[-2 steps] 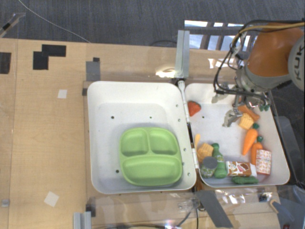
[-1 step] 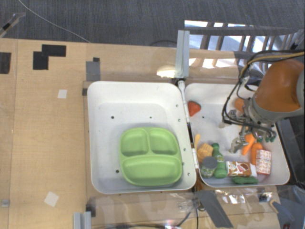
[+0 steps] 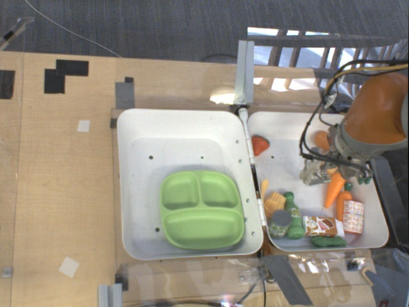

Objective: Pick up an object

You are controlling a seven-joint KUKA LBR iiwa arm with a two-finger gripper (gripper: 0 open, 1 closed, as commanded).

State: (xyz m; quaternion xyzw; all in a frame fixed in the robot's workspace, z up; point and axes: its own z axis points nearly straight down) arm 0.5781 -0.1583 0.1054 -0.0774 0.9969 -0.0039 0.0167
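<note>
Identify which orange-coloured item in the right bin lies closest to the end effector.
The carrot, slanted just below the end effector; the red-orange piece sits far off by the bin divider.

We see a pale wooden desk [image 3: 57, 190] carrying two shallow white plastic bins set side by side. The left white bin [image 3: 137, 139] sits touching the right white bin [image 3: 281, 139] along a shared edge. To the left of the left bin, well apart from it, black rectangular patches [image 3: 64, 74] mark the desk top, with small pale square tags [image 3: 84, 126] nearer the bin. A grey metal bracket [image 3: 124, 93] stands just beside that bin's far left corner, and an upright grey metal post [image 3: 245, 72] rises behind its far right corner.
</note>
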